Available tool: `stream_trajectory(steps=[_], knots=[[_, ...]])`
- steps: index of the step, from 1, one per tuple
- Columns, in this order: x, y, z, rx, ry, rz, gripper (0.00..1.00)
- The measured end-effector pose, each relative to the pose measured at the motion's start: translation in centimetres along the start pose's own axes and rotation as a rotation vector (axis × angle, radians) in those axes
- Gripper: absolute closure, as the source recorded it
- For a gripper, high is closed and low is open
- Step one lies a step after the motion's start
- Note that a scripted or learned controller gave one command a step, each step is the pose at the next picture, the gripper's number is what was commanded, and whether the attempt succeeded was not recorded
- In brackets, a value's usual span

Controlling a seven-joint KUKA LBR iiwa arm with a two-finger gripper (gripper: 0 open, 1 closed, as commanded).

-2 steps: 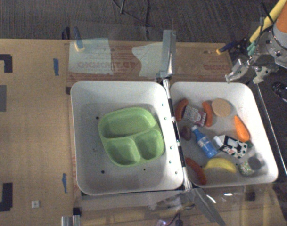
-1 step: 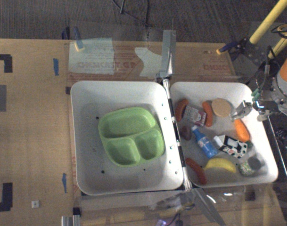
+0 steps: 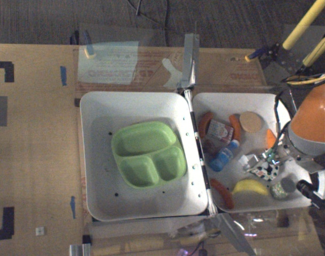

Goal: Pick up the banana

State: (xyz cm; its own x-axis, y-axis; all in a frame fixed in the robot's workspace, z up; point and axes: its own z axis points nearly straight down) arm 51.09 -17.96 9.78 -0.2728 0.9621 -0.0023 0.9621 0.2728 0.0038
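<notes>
Banana in the right bin

The yellow banana (image 3: 251,186) lies near the gripper (image 3: 269,167). I cannot tell if its jaws are open.

This looks like a robot lab: a flat wooden bench (image 3: 34,159) with blue tape marks (image 3: 63,74), black cables (image 3: 146,4) and a big grey-and-orange robot arm (image 3: 310,122).

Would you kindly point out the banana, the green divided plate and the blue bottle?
banana (image 3: 251,186), camera view, middle of its yellow body.
green divided plate (image 3: 145,138), camera view, its large compartment.
blue bottle (image 3: 223,158), camera view, its body.
</notes>
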Motion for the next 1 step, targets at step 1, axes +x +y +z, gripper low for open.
stream_trajectory(steps=[1], knots=[[6.08, 0.79, -14.3, 0.001, 0.001, -0.155, 0.0]])
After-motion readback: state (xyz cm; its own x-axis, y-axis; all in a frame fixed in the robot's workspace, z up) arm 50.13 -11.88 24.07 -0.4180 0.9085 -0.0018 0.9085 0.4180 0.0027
